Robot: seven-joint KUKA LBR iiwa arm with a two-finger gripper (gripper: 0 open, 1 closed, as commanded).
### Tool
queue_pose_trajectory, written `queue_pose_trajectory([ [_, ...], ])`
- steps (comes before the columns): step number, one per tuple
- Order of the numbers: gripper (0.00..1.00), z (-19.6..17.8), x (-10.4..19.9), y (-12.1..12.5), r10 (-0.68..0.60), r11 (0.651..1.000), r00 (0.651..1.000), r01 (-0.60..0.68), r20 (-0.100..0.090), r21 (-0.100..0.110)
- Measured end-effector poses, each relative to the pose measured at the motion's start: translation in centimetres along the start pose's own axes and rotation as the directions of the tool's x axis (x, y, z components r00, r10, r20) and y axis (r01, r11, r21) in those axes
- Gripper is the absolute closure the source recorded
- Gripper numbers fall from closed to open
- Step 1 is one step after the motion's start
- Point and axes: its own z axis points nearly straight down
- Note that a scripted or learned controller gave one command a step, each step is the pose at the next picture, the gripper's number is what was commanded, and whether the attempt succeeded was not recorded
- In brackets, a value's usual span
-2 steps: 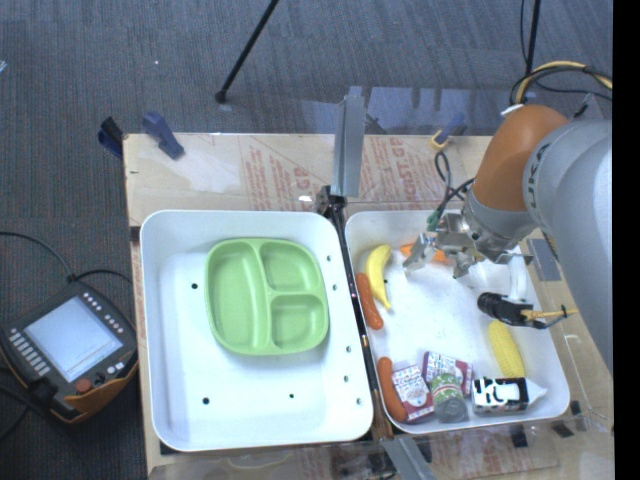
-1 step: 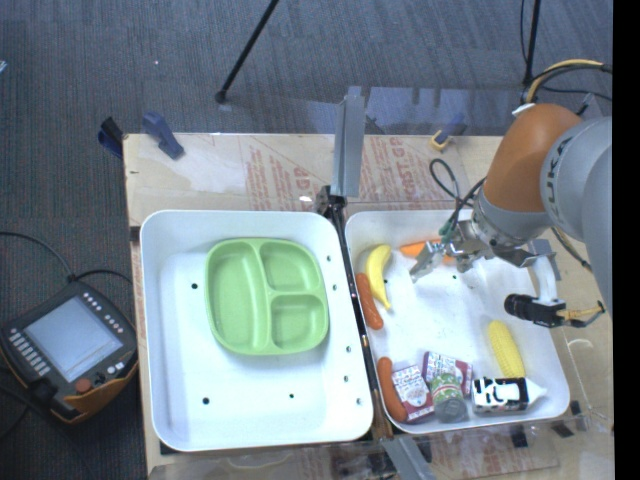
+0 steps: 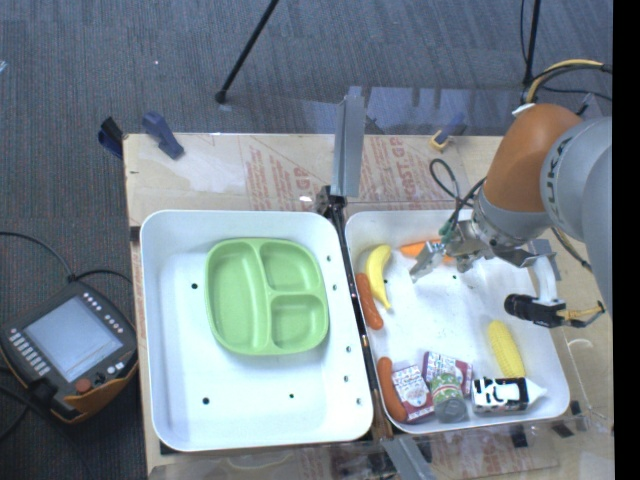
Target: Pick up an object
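Note:
My gripper [image 3: 445, 262] hangs over the upper middle of the right bin [image 3: 556, 340], open, with nothing between its fingers. One finger [image 3: 423, 265] points down-left, just below a small orange carrot [image 3: 411, 250]. A yellow banana [image 3: 378, 270] lies to the gripper's left near the bin's left wall, with a reddish sausage [image 3: 369, 302] beside it. A corn cob [image 3: 505, 348] lies lower right. Along the front edge sit another sausage [image 3: 390, 387], two red snack packets [image 3: 430, 383] and a black-and-white carton [image 3: 502, 393].
The left bin [image 3: 170, 368] holds a green divided plate [image 3: 267, 295]. A grey upright post [image 3: 349, 153] stands behind the gap between the bins. A teach pendant [image 3: 68, 353] lies on the floor to the left. The arm [image 3: 540, 168] comes in from the right.

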Motion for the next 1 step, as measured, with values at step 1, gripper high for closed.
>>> queue_pose_trajectory([
  [1,1.00,-0.58,0.05,0.01,0.000,1.000,1.000,0.000,-0.003,0.005],
])
